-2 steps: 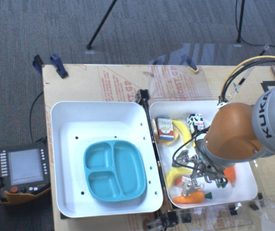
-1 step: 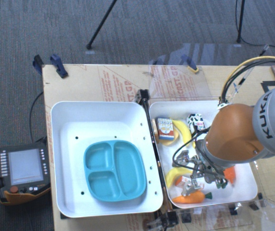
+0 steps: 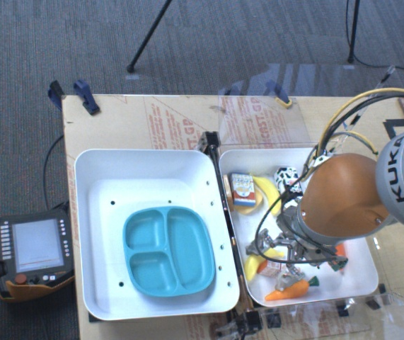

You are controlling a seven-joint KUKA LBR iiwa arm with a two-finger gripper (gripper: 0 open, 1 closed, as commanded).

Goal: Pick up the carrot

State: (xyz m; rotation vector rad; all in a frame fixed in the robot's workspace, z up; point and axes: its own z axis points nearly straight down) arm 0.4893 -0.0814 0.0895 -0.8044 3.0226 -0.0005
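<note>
The grey arm's metal two-finger jaws [image 3: 291, 255] hung low inside the right shallow white plastic bin [image 3: 368, 283], apparently lowered to reach the small orange tapered carrot with its green top [image 3: 287, 293], which lay loose on the bin floor just below the jaws, not between them. Whether the jaws were spread or closed could not be told. A smooth curved yellow banana [image 3: 267, 190] lay above them; a glossy teal divided plate [image 3: 168, 250] sat far to their left.
</note>
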